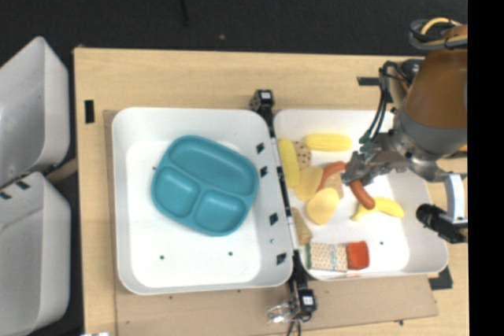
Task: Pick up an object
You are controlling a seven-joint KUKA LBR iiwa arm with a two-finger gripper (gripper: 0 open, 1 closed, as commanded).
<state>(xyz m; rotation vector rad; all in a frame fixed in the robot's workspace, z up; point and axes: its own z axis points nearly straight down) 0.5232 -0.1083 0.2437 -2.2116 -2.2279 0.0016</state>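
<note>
Two white bins sit side by side on the bench: the left bin (134,264) carries a teal divided plate (205,185), while the right bin (394,260) holds a cluster of toy foods. The grey arm (435,102) reaches in from the right and hangs over that cluster. Its gripper (361,169) sits directly above a small orange-red sausage (361,191), with another reddish piece (331,171) just beside it; whether anything is caught there, I cannot tell, as the dark wrist hides the tips. Around it lie a corn cob (327,142), a long yellow piece (289,161) by the dividing wall, a pale yellow lump (322,207), a small banana-like piece (384,207) and a red-and-patterned block (340,256). The sausage probably handles as light, stiff, smooth plastic, apt to roll or squirt out; pinching across its narrow middle looks safest.
</note>
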